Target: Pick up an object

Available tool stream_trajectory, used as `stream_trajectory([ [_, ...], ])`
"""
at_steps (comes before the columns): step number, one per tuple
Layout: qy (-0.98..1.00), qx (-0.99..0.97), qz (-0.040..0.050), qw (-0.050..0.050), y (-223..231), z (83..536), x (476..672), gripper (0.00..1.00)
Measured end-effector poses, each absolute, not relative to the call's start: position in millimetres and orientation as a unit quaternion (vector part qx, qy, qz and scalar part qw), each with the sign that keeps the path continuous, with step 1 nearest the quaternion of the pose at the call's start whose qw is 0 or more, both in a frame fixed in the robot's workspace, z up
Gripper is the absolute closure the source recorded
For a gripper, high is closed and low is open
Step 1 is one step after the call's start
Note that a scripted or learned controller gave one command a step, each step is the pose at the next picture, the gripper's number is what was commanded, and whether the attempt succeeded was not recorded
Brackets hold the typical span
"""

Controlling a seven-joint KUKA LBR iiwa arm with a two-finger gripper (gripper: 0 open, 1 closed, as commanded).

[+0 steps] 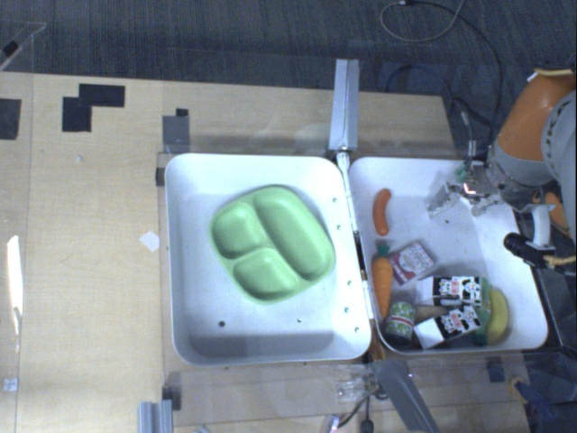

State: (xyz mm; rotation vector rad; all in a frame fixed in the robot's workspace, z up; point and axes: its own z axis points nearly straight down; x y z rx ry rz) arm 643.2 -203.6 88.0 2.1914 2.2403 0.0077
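The pincer [458,194] is being held over the upper right part of the right bin [534,332], near its back wall, with the grey arm [541,142] reaching in from the right. Whether the pincer is open or closed cannot be told — the metal parts are being seen too small and too blurred. Nothing is being seen between them, so no object is being judged as held.

Working outward, the candidate objects are lying in the same bin. A red sausage [382,211] is lying upright along the left side, well apart from the pincer. Below it, a small red-and-white packet [415,260] is resting just beside a carrot [383,282]. Along the front wall a small tin [400,317], two black-and-white cartons [456,290] and a yellow-green banana [496,315] are crowded together, some touching.

In the left bin [189,242] a green divided tray [272,243] is lying near the centre. Both bins are being carried by the worktop [90,242].

Progress is being judged as early — no object is lifted, and selection, descent, closure and lifting are all being left to do.
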Motion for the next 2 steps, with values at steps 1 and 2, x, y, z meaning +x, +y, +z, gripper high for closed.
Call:
stream_trajectory([
  [1,0.831,0.556,0.0018,0.006,-206.5,89.4,581.4,0.0],
  [2,0.818,0.575,-0.001,-0.004,-204.1,89.3,668.9,0.0],
])
